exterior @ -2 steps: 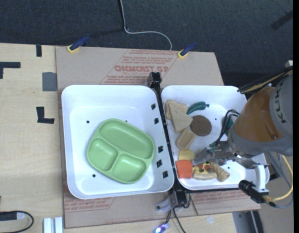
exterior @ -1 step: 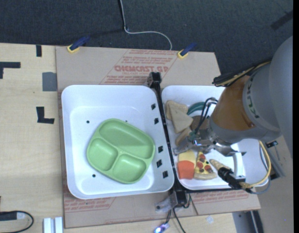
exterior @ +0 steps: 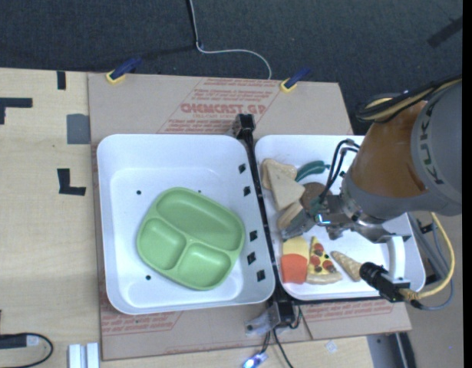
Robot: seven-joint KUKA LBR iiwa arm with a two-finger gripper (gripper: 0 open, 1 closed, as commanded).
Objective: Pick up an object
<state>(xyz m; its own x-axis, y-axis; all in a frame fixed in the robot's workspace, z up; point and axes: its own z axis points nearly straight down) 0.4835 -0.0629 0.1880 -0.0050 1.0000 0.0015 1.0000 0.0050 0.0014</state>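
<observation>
Where the light wooden table (exterior: 36, 228) spreads across the view, we see a brown cardboard sheet with red print (exterior: 220, 102) lying on it, and on that sheet two shallow white plastic bins side by side. Our grey arm with the orange band (exterior: 397, 159) reaches in from the right over the right-hand white bin (exterior: 416, 263). The left-hand white bin (exterior: 117, 159) holds a pale green plastic tray with three compartments (exterior: 191, 238), lying flat near the bin's middle.

Going down in size, the right bin carries a heap of toy food. A tan bread-slice toy (exterior: 279, 179) lies at the upper left of that bin, close to the divider between the bins. Below it sit a yellow cheese-wedge toy (exterior: 297, 247), an orange-red block (exterior: 294, 267) touching it, and a pizza-slice toy with dark toppings (exterior: 321, 263) just beside both. A small beige cone-shaped piece (exterior: 346, 264) lies to the right of the pizza. A teal curved piece (exterior: 312, 170) shows near the bread.

Our gripper (exterior: 299, 218) hangs low over the bread and cheese; a brown object lies under it, and we cannot tell whether the fingers are apart or together.
</observation>
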